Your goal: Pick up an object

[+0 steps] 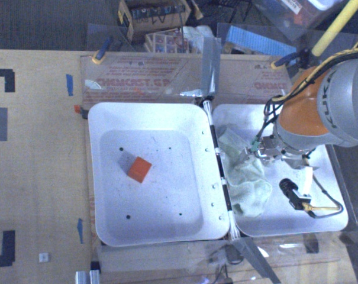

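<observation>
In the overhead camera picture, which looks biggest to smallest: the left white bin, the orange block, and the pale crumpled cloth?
1. Left white bin, by far the largest.
2. Pale crumpled cloth in the right bin.
3. Orange block, the smallest.
The arm partly overlaps the cloth, so its full extent is unsure, though it still looks bigger than the block.

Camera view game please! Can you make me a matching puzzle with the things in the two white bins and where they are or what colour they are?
Things:
1. block
2. crumpled cloth
3. arm's band
4. blue tape

Clues:
A. lies in the right bin
B. sits in the left bin
C. is stuck on the wooden bench, outside the bins
D. wraps the arm, orange

Pairs: 1-B, 2-A, 3-D, 4-C
</observation>
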You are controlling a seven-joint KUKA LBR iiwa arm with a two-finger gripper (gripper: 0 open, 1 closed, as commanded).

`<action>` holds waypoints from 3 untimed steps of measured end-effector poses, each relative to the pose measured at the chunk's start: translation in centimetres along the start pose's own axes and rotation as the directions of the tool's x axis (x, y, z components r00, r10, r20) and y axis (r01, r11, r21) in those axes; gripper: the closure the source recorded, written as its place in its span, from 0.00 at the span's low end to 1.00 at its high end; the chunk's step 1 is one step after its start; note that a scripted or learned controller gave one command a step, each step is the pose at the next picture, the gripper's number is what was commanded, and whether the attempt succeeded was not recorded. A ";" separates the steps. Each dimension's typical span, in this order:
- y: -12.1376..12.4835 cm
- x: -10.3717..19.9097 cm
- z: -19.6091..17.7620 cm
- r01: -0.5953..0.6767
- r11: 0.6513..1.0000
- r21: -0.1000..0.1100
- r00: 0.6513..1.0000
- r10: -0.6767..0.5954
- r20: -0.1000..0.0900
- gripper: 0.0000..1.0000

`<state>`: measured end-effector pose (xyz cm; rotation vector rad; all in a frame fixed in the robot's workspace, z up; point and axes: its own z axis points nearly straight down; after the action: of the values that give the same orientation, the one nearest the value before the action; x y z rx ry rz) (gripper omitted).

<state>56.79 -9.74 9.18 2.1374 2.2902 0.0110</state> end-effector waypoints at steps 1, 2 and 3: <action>0.1 0.0 -1.1 -0.004 1.000 -0.006 1.000 0.004 -0.002 1.00; 6.3 4.0 -9.2 -0.241 0.970 0.012 0.970 0.241 0.002 1.00; 0.5 8.2 -9.2 -0.188 0.982 0.014 0.982 0.188 0.001 1.00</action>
<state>56.65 -1.47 18.41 2.3515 2.0856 -0.0033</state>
